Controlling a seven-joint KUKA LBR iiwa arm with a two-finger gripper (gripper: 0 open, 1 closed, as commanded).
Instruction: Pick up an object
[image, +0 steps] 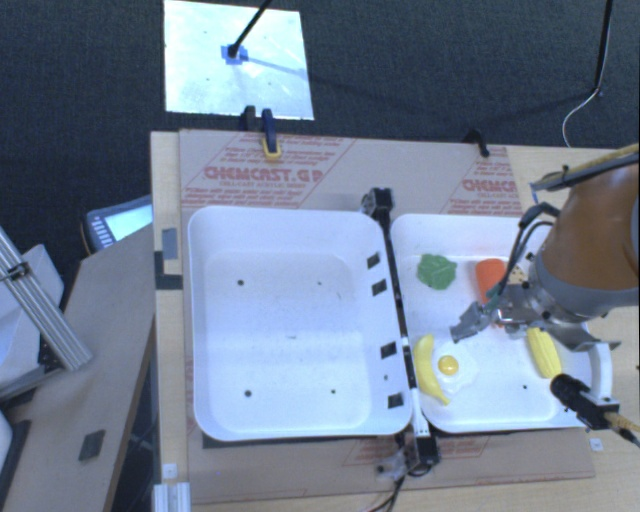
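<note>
Jaw state impossible to tell on the grey two-finger gripper (478, 322), low over the right shallow white bin (470, 415). Near its front edge: yellow banana (428, 369), fried-egg toy (449, 366), yellow corn cob (543, 352). Farther back: green leafy piece (436, 270), orange piece (490, 274).

The right bin (470, 420) serves as the landmark: the arm (590, 250) reaches over its right side, and the gripper (480, 322) hangs above its middle. Toward the bin's back lie a green leafy piece (436, 270) and, just right of it, an orange piece (490, 275) partly behind the gripper. Near the front left a banana (426, 368) touches a fried egg (451, 367). A corn cob (543, 351) lies to the right. The left bin (290, 330) adjoins it on the table (330, 165).
</note>
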